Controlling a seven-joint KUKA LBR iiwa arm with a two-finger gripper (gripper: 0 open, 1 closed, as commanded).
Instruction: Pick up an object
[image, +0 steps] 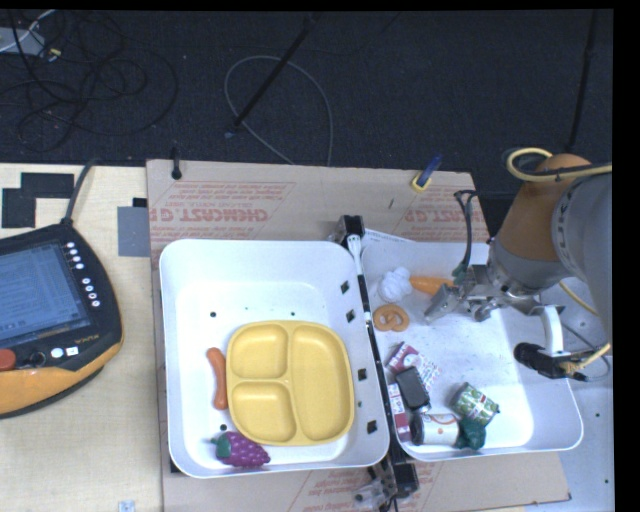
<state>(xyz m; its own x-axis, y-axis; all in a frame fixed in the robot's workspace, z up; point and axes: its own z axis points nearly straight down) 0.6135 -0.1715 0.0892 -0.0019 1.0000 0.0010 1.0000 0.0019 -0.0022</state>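
My gripper (447, 301) hangs low over the back part of the right bin (545, 395), under the orange-banded wrist (540, 215). An orange carrot-like piece (427, 284) lies just left of it, beside a white lump (397, 284). A brown pretzel (391, 319) sits a little lower left. Toward the front of that bin lie a red-and-white packet (412, 361), a black block (411, 387), a green can (473, 402) and a white cup (432, 428). Nothing shows as held.
The left bin (200, 275) holds a yellow divided plate (291, 382), an orange sausage (217, 377) and purple grapes (241, 450). A teach pendant (50, 310) lies on the bench at far left. Cables (545, 355) trail from the arm over the right bin's edge.
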